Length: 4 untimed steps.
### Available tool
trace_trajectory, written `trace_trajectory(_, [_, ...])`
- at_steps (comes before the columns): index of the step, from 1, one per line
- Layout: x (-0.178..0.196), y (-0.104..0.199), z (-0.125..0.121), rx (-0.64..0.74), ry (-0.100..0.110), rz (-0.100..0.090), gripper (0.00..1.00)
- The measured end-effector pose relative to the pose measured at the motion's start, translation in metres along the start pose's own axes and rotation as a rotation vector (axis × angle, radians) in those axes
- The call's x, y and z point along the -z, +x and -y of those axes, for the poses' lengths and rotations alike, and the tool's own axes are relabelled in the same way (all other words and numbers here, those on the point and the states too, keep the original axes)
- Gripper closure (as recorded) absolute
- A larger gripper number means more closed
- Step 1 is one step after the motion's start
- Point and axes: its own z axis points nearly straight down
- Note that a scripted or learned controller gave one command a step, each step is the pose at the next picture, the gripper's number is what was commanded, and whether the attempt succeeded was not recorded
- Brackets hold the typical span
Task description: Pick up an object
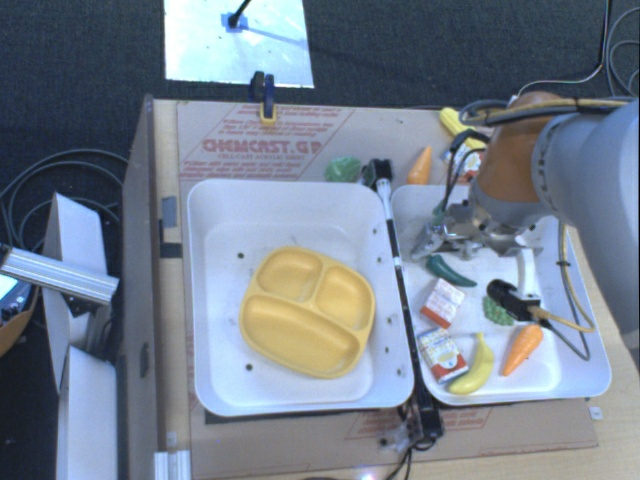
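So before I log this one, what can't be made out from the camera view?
- Tool: whether its fingers are open or shut; the metal parts blur together over the right bin.
- Dark green pepper: its upper end lies under the tool.
- Small cartons: print too small to read.
- Arm: cut off by the right edge.
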Motion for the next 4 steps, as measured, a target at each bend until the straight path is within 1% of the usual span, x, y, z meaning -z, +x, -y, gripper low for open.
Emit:
trace_trajectory(1, [0.014,0.0,-0.003,0.001,-0.009,0.002,1.0])
trace_trajectory(2, [0.014,0.0,-0.003,0.001,-0.008,0.001,0.0])
trace_trajectory(3, [0.002,-0.003,0.038,0.0,-0.001,0.001,0.0])
trace_trajectory(4, [0.003,-0.017,-0.026,0.01,0.026,0.001,0.0])
